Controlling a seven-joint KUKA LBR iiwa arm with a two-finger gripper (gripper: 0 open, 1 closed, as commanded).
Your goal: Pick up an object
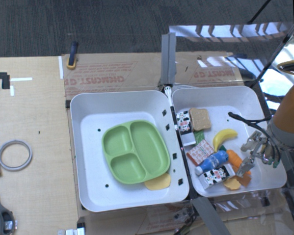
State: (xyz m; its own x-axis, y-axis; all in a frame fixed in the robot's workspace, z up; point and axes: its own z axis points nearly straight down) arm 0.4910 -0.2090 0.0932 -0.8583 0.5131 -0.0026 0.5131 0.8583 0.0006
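The green divided plate [135, 152] in the left bin [84, 142] hides most of a yellow piece [158, 183]. In the right bin [254, 101], the gripper [247, 158] hangs over an orange piece [234, 157]; its fingers' spread is unclear.

The left white plastic bin [85, 157] carries a green three-part plastic plate [136, 151] near its centre. In the right white bin [254, 101] a yellow toy banana [223, 137] and a blue bottle [213, 162] lie close together. The metal two-finger gripper [248, 159] hangs near this bin's right edge, open, with nothing between its fingers.
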